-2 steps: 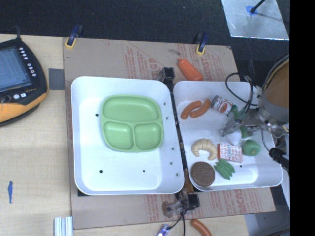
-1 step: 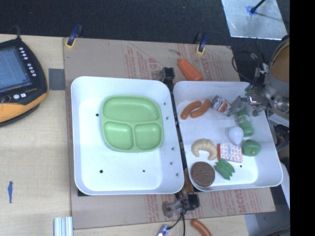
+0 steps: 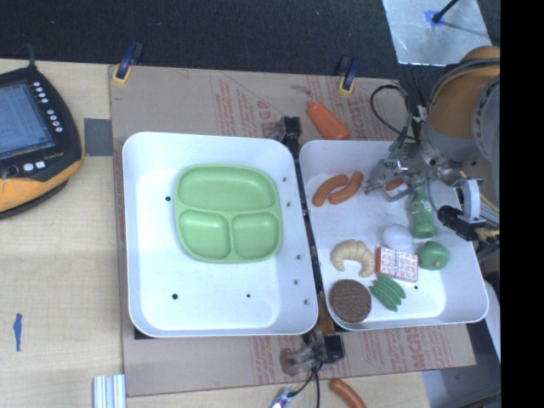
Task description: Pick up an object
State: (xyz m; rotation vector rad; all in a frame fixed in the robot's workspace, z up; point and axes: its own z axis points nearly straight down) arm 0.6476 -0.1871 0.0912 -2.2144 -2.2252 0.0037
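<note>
Gripper point(image 3: 393, 179) low over the right white bin point(image 3: 459, 308), finger state not discernible; nearest object, a pair of orange-brown toy sausages point(image 3: 337, 188), lies just to camera-left of it, long axis tilted slightly up toward the gripper.

Arm point(image 3: 463, 100) cut off at the right edge, end effector point(image 3: 399, 175) fingers too cluttered to read, orange sausage point(image 3: 348, 392) cropped by the bottom edge

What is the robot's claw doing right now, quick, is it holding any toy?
Gripper: above the right bin, near the sausages; whether it is open, shut or holding anything cannot be told.
</note>
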